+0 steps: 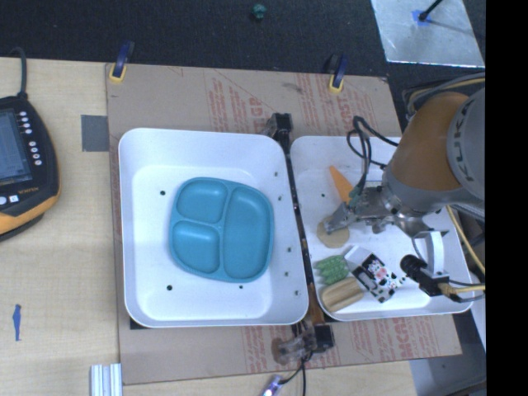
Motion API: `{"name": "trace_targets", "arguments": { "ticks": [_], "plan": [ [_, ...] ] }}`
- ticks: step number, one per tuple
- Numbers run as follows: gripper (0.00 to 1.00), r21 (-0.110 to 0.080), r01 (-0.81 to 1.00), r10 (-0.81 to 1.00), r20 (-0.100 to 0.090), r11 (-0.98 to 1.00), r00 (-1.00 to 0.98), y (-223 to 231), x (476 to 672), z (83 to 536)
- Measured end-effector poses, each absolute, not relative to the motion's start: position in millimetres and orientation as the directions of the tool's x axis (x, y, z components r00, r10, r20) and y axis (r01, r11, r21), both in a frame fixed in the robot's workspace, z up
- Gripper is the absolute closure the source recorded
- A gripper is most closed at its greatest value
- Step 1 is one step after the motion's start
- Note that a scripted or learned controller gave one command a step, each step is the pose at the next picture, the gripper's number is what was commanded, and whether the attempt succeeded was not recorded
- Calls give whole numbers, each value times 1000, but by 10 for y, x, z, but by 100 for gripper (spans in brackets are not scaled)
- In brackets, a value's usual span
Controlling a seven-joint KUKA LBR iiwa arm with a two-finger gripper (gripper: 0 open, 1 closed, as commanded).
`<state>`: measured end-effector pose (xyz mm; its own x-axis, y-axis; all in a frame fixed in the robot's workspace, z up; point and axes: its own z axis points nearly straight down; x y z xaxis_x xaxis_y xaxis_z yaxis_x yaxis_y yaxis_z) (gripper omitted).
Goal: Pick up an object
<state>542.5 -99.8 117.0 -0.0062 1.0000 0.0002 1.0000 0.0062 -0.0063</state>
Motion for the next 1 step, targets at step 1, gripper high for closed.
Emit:
{"name": "trace_targets", "arguments": {
  "ticks": [1],
  "plan": [
    [0, -3, 1000, 1000, 0, 5, -5, -1119, 6040, 914]
  ]
}}
